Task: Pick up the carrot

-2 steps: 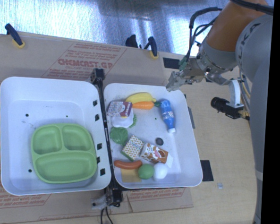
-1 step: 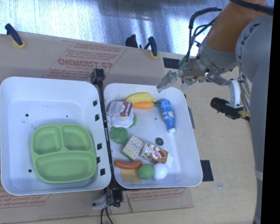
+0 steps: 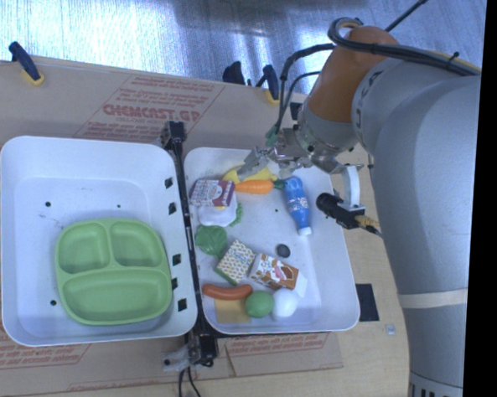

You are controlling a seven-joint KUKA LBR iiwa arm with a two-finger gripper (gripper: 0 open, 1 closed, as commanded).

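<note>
From the camera view, the end effector (image 3: 263, 158) hangs over the far edge of the right bin (image 3: 332, 274), and I cannot tell its state. The carrot (image 3: 254, 186) lies just below it, near the far wall, between a yellow piece (image 3: 231, 175) and a blue bottle (image 3: 297, 202). Most items crowd the near half; a bare patch stays in the middle. The left bin (image 3: 22, 188) carries a green tray (image 3: 112, 272), with free floor around it.

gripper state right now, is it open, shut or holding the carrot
Two-finger gripper: cannot be told; it sits low in the right white bin, right by the small orange carrot, but a grasp is not visible.
</note>
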